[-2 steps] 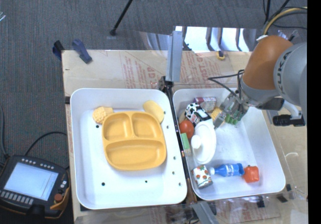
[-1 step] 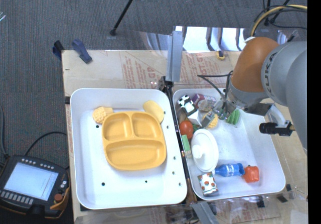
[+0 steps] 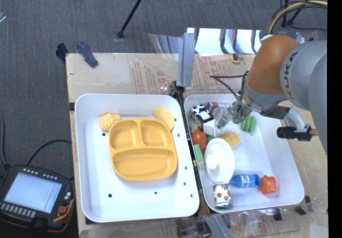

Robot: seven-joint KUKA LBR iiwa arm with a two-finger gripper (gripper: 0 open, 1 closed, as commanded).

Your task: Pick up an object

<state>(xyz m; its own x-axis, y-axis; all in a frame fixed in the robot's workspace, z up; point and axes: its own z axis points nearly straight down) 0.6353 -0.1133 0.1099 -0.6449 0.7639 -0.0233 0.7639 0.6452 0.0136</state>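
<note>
Spotted cup (image 3: 222,196) at bin's front edge; end effector (image 3: 228,116) grip state unreadable among clutter.

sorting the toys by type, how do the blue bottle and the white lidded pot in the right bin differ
The blue bottle is blue with a white end; the white lidded pot is all white. The blue bottle lies on its side, while the white lidded pot sits upright, knob on top. The blue bottle is slim and smaller; the white lidded pot is round and wider. Both rest in the right bin, away from the gripper.
</note>
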